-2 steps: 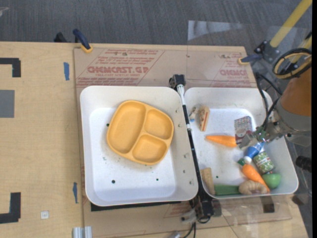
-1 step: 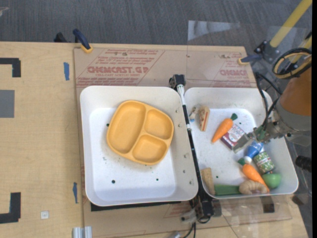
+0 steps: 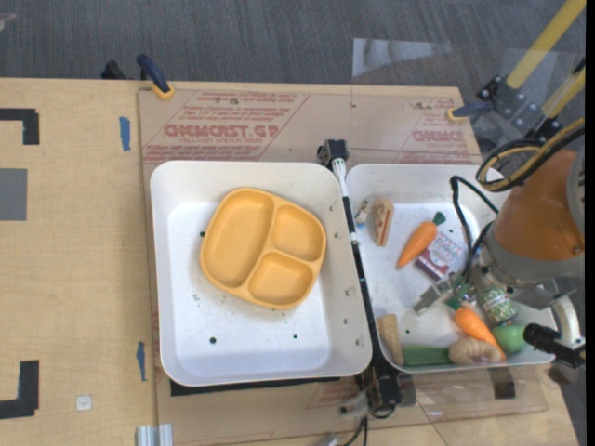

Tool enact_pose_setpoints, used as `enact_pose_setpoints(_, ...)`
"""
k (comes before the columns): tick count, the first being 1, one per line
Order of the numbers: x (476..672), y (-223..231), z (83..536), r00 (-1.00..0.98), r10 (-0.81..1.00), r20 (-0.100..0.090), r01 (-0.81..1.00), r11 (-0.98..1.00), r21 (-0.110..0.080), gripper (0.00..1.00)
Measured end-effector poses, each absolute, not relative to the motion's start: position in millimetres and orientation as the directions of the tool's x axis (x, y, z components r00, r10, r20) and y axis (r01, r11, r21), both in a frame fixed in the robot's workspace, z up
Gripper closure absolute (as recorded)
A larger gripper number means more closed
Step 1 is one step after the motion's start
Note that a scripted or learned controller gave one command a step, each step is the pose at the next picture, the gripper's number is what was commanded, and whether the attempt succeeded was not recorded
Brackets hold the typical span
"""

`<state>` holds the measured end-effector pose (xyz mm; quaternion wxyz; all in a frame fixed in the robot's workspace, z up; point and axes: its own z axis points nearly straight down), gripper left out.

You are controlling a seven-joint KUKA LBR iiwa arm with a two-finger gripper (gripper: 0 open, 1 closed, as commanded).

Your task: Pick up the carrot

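Carrot [image 3: 418, 242]: in the right bin [image 3: 409, 179], about 12 o'clock of that bin's middle, lying slantwise, green top toward 1 o'clock, tip toward 7 o'clock.
Neighbours: a sandwich wedge [image 3: 382, 221] just beside it at 9 o'clock; a purple packet [image 3: 440, 256] touching or nearly touching at 4 o'clock.
Second carrot [image 3: 473, 323]: near the bin's 5 o'clock corner, under the arm [image 3: 544, 221], among a green stick [image 3: 437, 355] and other toys.
Gripper [image 3: 444, 292]: at 5 o'clock of the first carrot, apart from it, holding nothing visible; opening, I cannot tell.
Handling, as a guess: a light, stiff, smooth toy, tapered, likely to slip out toward the tip.
Hold: across the thick orange part below the green top.
Left bin [image 3: 177, 249]: holds a yellow plate [image 3: 262, 247].
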<state>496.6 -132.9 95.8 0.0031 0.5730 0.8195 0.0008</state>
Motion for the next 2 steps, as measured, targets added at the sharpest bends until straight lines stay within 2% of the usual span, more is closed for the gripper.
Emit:
enact_pose_setpoints(1, 485.9, -125.2, 90.7, -0.605, 0.796, -0.014, 0.796, 0.605, 0.013, 0.00)
enact_pose_setpoints(2, 486.1, -127.5, 90.6, -0.840, 0.542, -0.014, 0.542, 0.840, 0.010, 0.00)
